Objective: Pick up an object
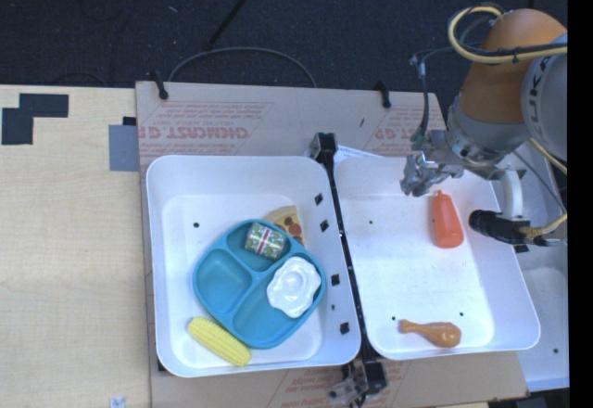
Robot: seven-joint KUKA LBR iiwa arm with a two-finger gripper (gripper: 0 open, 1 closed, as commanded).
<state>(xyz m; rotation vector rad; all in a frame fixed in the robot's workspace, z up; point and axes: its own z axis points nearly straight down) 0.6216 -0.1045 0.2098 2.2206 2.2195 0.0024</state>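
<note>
An orange bottle (pixel 447 221), tapered at its top, lay in the right bin (pixel 505 323) near the claw (pixel 422 176); the claw's grip could not be told.

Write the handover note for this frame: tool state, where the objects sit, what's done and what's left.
Tool: over the right bin's far edge, nothing seen in it; open or shut unclear.
Right bin: orange bottle just beside the tool, drumstick near the front wall.
Left bin: blue tray carrying a small can and a white egg piece; corn cob at the front, pizza slice behind the tray.
Done: nothing lifted.
Left: grasp and raise one object.
</note>
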